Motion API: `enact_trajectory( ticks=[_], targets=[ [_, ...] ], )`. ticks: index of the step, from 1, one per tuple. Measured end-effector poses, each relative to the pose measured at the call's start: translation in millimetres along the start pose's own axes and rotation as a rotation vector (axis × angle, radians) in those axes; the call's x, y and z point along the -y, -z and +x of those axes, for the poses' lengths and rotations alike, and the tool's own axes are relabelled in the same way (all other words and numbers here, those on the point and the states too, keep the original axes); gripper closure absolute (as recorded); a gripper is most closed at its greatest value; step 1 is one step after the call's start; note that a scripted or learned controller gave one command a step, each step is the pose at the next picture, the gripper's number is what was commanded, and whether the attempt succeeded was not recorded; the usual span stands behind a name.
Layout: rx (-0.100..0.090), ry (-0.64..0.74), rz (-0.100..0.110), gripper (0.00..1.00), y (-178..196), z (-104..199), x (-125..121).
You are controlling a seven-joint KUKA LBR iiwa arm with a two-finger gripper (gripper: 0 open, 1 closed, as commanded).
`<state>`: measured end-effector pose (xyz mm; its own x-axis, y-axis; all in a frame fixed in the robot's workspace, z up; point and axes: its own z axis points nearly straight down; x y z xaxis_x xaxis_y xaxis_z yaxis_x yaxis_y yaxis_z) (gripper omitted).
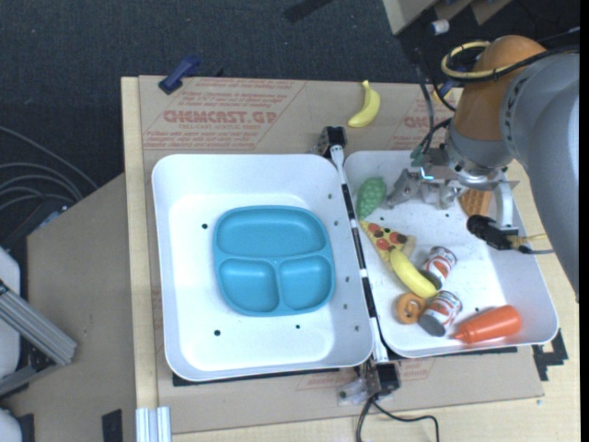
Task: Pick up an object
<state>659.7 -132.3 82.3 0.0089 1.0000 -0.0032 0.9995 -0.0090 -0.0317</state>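
The right bin (515, 274) holds several toys: a green piece (372, 194) near its upper left corner, a pizza slice (386, 238), a yellow banana (411, 273), two small cans (441, 263) (443, 309), a brown ring (409, 308) and an orange carrot-like piece (488, 324) at the front. My gripper (425, 190) hangs low over the far part of this bin, just right of the green piece. A brownish item (474, 199) lies partly hidden beneath the wrist. I see nothing clearly held.
The left bin (175, 247) holds a blue divided plate (273, 258). A second banana (365, 107) lies on the cardboard behind the bins, and a blue clip (178, 75) sits at the far left corner. Cables hang beside the arm (488, 109).
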Motion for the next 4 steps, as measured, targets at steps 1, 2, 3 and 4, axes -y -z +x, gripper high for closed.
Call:
enact_trajectory(
  ticks=[1,2,3,4],
  targets=[
    [0.003,-0.001,-0.001,0.0,0.0,4.7,0.0],
    [0.006,-0.002,0.009,1.0,9.1,2.3,2.6],
    [0.005,-0.002,0.005,0.0,9.8,3.1,1.6],
    [-0.011,0.003,0.005,0.0,-0.7,-2.5,0.0]
  ],
)
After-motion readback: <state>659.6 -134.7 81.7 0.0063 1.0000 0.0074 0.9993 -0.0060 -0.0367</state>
